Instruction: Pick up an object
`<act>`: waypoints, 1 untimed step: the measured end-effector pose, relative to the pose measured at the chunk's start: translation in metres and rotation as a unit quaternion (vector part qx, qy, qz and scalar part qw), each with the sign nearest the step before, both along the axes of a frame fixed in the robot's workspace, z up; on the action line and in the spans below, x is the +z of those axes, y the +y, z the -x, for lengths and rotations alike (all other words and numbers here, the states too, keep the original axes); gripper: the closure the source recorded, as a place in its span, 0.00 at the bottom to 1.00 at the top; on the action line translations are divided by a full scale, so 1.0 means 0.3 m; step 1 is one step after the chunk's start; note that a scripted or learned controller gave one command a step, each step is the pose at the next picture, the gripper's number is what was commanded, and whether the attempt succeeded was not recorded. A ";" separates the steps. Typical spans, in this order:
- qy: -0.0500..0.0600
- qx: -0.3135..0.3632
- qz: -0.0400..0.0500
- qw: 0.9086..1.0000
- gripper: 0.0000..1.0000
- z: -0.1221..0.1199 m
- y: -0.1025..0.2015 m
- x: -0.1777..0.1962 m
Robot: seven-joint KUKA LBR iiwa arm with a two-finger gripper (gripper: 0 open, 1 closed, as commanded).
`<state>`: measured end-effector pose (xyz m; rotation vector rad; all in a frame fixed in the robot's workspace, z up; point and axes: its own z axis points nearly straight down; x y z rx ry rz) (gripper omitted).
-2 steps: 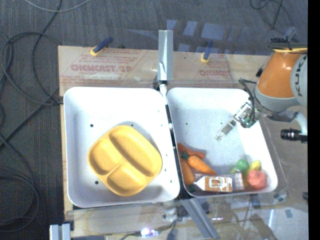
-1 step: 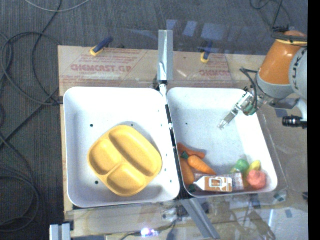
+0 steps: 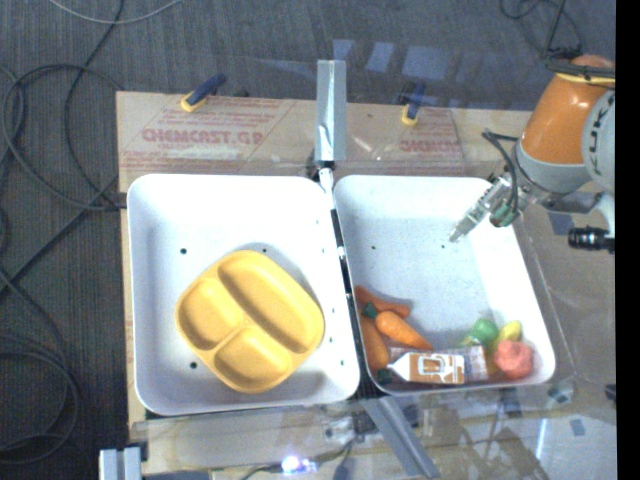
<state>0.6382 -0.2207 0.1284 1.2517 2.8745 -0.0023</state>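
arm (image 3: pixel 560 128) reaches in from right | fingers (image 3: pixel 468 223) hang over right bin (image 3: pixel 430 258) upper area, holding nothing, opening cannot be told | carrots (image 3: pixel 385 328), carton (image 3: pixel 440 366), red fruit (image 3: pixel 512 358) at bin's near edge | yellow tray (image 3: pixel 250 318) in left bin (image 3: pixel 160 218)

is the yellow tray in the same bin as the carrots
No, the yellow tray lies in the left bin; the carrots lie in the right bin.
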 end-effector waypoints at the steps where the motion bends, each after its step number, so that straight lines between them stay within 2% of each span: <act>1: 0.001 0.000 0.000 1.000 0.00 0.001 0.000 -0.003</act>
